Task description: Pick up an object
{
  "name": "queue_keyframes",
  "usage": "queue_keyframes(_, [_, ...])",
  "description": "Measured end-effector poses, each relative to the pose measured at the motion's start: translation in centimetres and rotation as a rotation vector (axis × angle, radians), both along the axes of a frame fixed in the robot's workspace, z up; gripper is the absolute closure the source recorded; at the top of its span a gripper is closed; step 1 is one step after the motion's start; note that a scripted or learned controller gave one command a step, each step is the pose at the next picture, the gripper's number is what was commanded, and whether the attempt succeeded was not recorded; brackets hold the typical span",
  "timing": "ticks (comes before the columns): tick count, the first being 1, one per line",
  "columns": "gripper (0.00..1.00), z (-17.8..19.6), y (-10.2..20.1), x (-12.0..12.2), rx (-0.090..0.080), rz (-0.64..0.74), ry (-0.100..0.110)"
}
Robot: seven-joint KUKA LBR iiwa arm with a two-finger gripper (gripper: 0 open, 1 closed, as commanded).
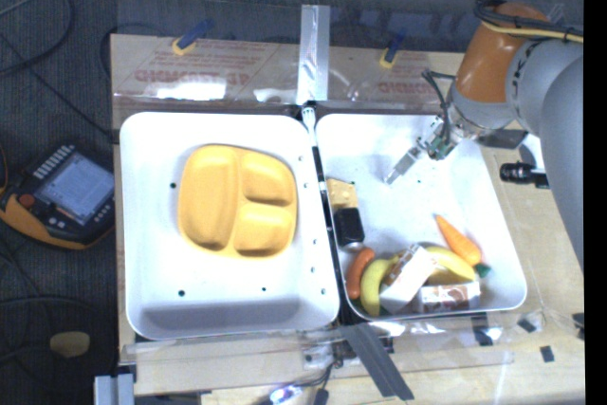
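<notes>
Right bin (474, 194): carrot (458, 240), banana (372, 285) and cartons heaped at the near wall. Gripper (403, 168) hangs above bare floor; jaws' state unreadable. Risk: descent here closes on nothing; crowded heap invites slips.

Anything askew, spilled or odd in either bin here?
Nothing spilled or damaged. The right bin holds a jumble in its near corner: carrot, banana and small boxes overlapping. The yellow tray sits slightly rotated in the left bin.
</notes>
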State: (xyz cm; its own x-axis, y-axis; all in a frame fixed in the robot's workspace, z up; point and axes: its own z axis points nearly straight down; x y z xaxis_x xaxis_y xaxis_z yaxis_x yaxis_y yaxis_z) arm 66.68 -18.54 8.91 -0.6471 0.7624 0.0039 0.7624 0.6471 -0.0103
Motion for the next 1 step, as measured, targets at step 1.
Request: queue_keyframes(1, [0.0, 2.1, -3.88, -6.7, 0.001, 0.091, -0.011])
